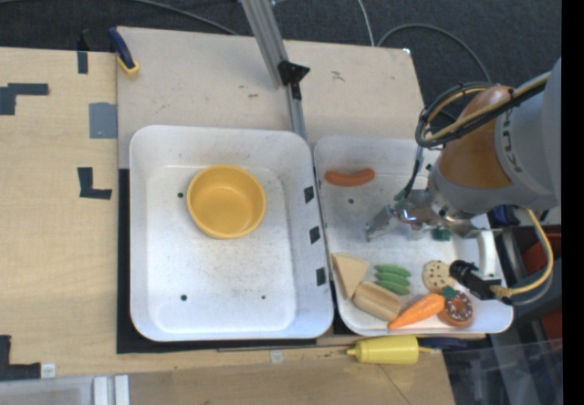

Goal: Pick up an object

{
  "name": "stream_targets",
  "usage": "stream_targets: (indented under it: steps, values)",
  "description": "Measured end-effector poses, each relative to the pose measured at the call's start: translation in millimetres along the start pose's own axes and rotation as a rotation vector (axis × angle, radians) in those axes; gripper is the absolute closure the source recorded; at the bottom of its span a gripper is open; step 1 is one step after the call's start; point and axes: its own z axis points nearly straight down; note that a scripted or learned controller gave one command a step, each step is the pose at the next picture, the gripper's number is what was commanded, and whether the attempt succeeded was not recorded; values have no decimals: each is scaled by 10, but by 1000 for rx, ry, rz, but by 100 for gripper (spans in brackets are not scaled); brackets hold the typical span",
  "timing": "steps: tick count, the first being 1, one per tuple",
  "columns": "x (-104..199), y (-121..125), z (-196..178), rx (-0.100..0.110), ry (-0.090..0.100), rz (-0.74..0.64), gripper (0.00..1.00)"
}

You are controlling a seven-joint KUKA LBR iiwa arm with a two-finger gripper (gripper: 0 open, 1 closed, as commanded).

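At the bottom of the frame, a yellow mustard bottle [387, 351] lay on its side on the desk [55, 212], just outside the right bin [365, 152]. It looked like it had fallen or been dropped out of the bin.

Just above it, along the low edge of the right bin, the toy food lay in a bunch: a carrot [418, 311], a bread roll [376, 301], a wedge of cheese [348, 271], green pea pods [393, 278], a spotted cookie [436, 275] and a donut [455, 309]. They touched each other, likely because the bin tilts a bit or they were pushed there. Any of them could be the thing to pick up.

In the middle of the right bin, the hand [381, 226] hung low, left of the grey arm [525, 148] with its orange band. Its two fingers looked spread apart. Nothing sat between them. They pointed at bare bin floor, so a grab there would likely catch nothing.

Higher up in that bin, a hot dog sausage [349, 177] lay alone, well apart from the hand.

The left bin [155, 212] held a yellow bowl [226, 201], sitting upright near its top.

At the far top left, a blue and yellow clamp [124, 51] sat on the desk.
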Motion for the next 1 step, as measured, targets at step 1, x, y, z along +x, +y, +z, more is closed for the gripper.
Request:
stream_targets:
  steps: [1]
  values:
    - [5, 14, -135, -5, 0, -1, 100]
